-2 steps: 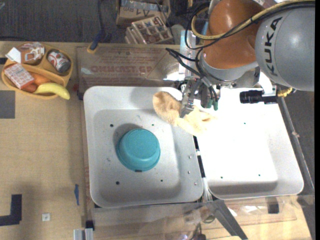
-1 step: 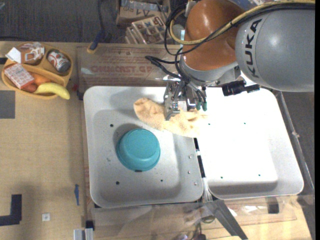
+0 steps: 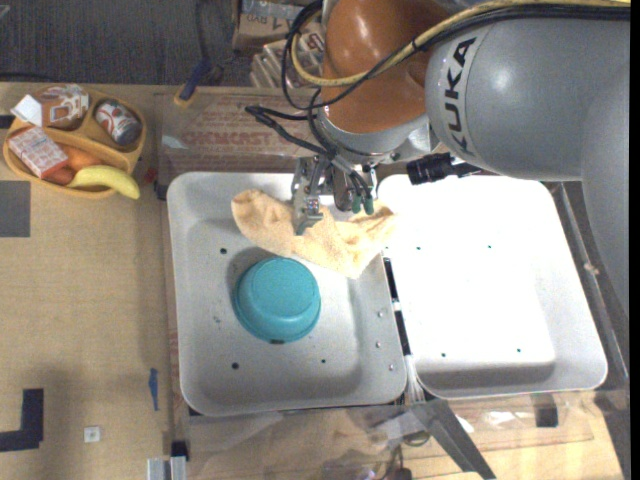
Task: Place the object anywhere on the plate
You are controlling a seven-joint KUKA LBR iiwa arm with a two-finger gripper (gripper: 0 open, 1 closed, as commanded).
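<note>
The gripper [image 3: 332, 204] apparently pinches the yellow cloth [image 3: 318, 233] just beyond the teal plate [image 3: 278, 299]. Risk: limp fabric slips free or drapes past the plate rim.

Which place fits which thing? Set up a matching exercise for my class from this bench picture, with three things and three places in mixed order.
Things:
1. teal bowl
2. yellow cloth
3. banana

Places:
A. in the tray beyond the bins' left side
B. under the gripper, at the left bin's far edge
C. upside down in the left bin's middle

Pairs: 1-C, 2-B, 3-A
</note>
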